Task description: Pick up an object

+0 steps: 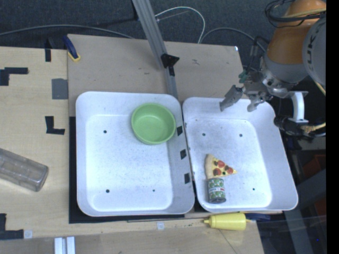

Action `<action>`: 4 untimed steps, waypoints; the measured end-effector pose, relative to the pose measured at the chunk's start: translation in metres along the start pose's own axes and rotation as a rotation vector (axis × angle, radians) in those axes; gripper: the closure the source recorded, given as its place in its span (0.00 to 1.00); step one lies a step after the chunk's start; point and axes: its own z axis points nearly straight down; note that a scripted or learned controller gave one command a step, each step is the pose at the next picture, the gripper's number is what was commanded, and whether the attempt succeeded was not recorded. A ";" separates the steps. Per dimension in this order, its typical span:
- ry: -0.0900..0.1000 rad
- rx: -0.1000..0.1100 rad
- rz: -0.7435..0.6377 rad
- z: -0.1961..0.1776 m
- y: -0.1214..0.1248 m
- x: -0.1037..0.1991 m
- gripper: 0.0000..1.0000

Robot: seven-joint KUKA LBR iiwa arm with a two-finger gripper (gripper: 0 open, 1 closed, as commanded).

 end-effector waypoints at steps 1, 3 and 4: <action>0.000 0.000 -0.001 0.045 -0.003 0.005 0.00; 0.001 -0.004 -0.002 0.087 0.006 0.000 1.00; 0.001 -0.010 -0.001 0.027 0.009 0.009 1.00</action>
